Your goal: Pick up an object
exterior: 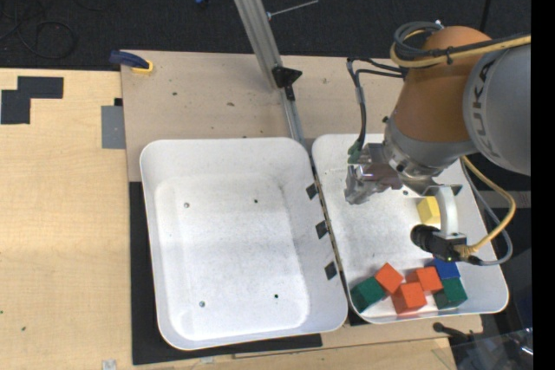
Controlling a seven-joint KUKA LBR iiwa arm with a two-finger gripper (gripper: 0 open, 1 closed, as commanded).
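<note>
We see the arm (451, 100) coming in from the right, with its orange band above the wrist, and the gripper (357, 191) hangs over the upper left part of the right bin (364, 256). We cannot tell if the gripper is apart or together, because it looks small and dark against the white floor of the bin.

The objects to pick lie in the near corner of the right bin, well apart from the gripper. There we count a green block (368, 293), an orange block (389, 278) touching it, two more orange blocks (410, 297) and (428, 279), a blue block (447, 268) and a dark green block (451, 295), all close together. A yellow block (427, 209) lies alone, higher, beside the arm's cable.

The left bin (173, 165) stands just beside the right one on the bench (69, 212).
</note>
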